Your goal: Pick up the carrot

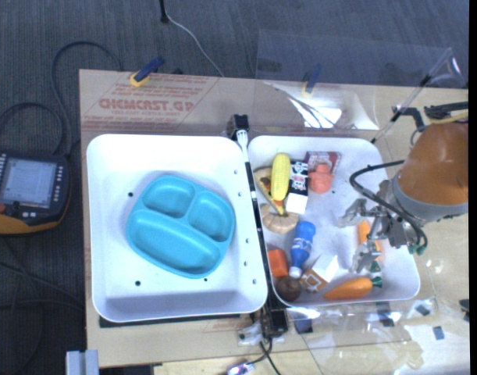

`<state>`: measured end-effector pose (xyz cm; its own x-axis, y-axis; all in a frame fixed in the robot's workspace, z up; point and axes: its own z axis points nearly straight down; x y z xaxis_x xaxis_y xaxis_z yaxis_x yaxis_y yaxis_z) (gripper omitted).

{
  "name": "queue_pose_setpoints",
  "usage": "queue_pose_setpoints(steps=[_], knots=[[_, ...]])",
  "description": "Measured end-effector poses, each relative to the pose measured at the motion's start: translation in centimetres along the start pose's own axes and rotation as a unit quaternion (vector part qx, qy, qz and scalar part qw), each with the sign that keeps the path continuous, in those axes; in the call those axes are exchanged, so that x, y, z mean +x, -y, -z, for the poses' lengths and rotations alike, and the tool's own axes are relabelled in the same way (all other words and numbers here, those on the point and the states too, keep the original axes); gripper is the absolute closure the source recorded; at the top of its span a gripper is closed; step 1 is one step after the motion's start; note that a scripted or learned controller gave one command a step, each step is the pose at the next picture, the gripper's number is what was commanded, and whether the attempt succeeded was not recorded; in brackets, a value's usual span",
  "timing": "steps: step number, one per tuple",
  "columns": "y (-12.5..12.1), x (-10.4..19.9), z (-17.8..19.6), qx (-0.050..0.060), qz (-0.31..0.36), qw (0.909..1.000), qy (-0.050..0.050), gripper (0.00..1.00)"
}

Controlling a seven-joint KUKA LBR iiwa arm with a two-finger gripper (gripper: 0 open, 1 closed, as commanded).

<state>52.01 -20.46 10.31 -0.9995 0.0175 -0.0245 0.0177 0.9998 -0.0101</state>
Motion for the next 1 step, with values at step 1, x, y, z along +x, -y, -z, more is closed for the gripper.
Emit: queue_pose_setpoints(steps=[1], knots=[[0.03,-0.19,1.01,0.002,0.0,1.0,0.002,1.0]])
